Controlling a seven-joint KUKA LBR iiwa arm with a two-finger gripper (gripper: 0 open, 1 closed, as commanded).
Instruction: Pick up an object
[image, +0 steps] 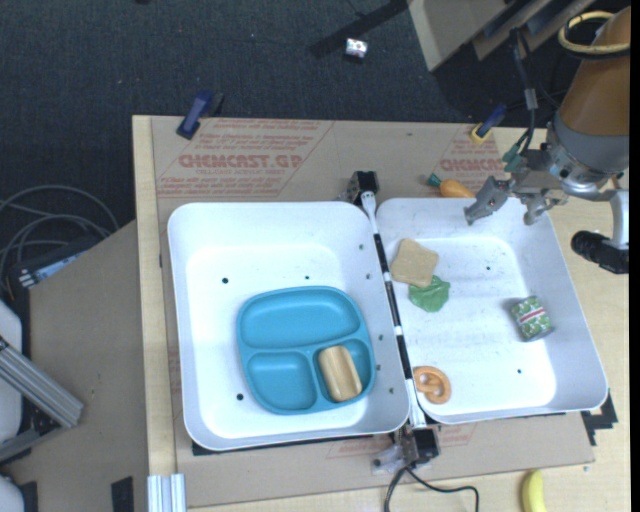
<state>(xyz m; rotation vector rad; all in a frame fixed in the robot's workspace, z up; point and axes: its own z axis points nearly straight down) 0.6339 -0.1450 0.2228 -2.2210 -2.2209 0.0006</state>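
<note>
Gripper (511, 201) hangs over the right bin's (570, 385) far rim, fingers spread, nothing between them. Candidates lie loose below: tan slice (414, 263) touching green piece (431, 295), striped block (531, 317), pretzel (432, 383). Well apart, so each looks graspable alone.

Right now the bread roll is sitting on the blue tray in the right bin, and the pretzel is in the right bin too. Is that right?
Not quite. The camera view shows the bread roll on the blue tray in the left bin, not the right one. The pretzel is indeed in the right bin.
</note>
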